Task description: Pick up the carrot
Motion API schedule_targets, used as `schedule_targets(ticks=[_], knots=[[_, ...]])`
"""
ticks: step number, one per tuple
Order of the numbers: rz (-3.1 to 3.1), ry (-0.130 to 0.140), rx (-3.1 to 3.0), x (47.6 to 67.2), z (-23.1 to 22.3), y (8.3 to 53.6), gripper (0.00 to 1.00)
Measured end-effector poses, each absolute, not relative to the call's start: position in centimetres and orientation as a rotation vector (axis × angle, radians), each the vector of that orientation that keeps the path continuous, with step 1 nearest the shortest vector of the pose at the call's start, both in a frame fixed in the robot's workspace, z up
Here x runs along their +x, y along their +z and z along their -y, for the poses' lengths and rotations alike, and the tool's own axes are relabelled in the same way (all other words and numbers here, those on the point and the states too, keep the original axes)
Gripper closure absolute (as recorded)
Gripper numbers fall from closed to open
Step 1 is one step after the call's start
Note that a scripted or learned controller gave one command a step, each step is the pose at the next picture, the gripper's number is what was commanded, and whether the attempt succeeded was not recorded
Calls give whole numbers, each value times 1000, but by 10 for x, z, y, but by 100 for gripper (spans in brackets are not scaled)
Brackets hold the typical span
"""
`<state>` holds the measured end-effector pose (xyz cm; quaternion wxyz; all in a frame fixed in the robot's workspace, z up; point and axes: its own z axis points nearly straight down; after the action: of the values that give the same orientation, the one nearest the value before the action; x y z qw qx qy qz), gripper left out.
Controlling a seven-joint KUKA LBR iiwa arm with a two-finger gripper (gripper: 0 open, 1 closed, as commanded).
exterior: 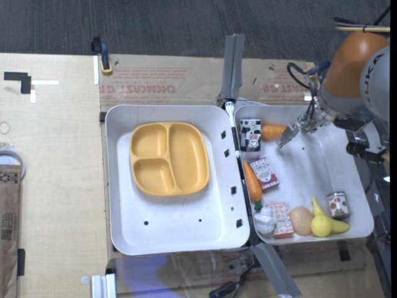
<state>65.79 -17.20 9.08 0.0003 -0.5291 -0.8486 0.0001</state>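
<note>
A long, tapered orange carrot (252, 180) lies along the left wall of the right bin (353, 172), pointing toward the front. A shorter orange piece (272, 131) lies at the back of that bin, beside a black-and-white carton (250, 134). My gripper (288, 136) reaches in from the right and hangs low, just right of the short orange piece and well behind the long carrot. Nothing is visibly held.
The left bin (124, 228) holds a yellow divided plate (169, 158). The right bin also holds a red-and-white box (265, 173), a small can (337, 205), a yellow pear-like fruit (322, 223), a beige egg shape (301, 220), a small carton (282, 220) and a white item (263, 218).
</note>
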Motion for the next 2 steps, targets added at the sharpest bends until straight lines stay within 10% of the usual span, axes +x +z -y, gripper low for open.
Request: schedule_targets(ticks=[2], knots=[[2665, 0, -1662, 658, 172, 91, 0]])
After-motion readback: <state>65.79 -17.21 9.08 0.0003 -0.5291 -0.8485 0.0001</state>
